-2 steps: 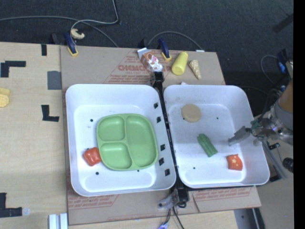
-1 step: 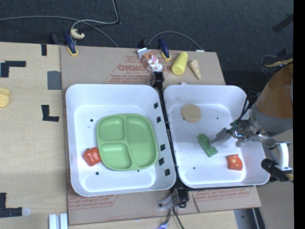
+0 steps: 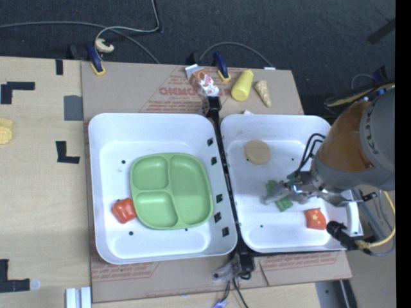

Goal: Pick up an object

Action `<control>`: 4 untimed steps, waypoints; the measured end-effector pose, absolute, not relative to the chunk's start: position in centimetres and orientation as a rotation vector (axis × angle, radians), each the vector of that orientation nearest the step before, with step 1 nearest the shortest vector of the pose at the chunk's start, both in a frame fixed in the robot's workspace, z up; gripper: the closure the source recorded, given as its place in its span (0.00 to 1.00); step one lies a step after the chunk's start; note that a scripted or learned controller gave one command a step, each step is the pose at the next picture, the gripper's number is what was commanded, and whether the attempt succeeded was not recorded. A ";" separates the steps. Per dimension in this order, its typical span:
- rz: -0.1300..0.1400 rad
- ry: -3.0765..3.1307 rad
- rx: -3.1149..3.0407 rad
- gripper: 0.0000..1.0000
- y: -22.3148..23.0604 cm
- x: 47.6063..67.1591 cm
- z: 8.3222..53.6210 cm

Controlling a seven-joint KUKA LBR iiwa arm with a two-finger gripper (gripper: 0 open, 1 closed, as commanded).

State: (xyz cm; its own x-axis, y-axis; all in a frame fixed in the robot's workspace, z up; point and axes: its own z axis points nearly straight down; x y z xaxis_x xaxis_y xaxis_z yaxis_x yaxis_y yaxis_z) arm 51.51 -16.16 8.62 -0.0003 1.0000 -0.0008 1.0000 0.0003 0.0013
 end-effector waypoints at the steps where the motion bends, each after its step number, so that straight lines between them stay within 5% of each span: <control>1: 0.004 2.221 2.217 0.00 -9.9 51.4 8.6; 2: 0.003 2.218 2.216 1.00 -10.0 51.4 9.6; 3: 0.004 2.223 2.218 1.00 -13.5 56.9 8.7; 4: 0.005 2.223 2.217 0.00 -13.4 57.0 8.7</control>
